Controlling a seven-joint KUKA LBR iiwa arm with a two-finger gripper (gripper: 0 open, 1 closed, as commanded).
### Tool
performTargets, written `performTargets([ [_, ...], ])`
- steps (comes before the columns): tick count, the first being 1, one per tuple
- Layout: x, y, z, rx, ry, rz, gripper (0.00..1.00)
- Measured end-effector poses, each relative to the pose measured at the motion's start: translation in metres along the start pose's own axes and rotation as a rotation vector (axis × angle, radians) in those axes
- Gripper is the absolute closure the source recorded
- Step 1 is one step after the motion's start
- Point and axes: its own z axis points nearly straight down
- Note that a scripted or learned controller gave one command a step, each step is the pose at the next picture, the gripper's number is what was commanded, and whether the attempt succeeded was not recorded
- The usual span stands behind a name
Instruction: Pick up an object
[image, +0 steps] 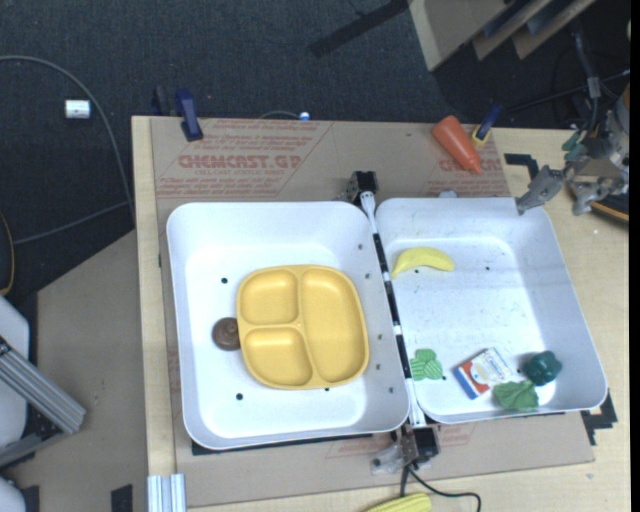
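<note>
The right bin (560, 270) holds a yellow banana (422, 261) near its far left corner. Along its near edge lie a light green piece (426, 365), a small red, white and blue packet (482, 372), a leafy green piece (516, 396) and a dark green object (542, 368). In the left bin (190, 250) a yellow three-part plate (301, 326) lies flat, with a brown round object (226, 333) touching its left side. My gripper (532, 186) hangs over the far right corner of the right bin, well away from all the objects, and nothing shows in it.
An orange object (457, 144) lies on the cardboard behind the right bin. Blue clamps (187, 115) hold the board at the back. A black divider (385, 290) runs between the bins. The arm's wrist (600, 160) stands at the right edge.
</note>
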Motion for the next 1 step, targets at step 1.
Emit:
performTargets([
  [1, 0.1284, -0.0016, 0.0606, 0.001, 0.002, -0.001, 0.00],
])
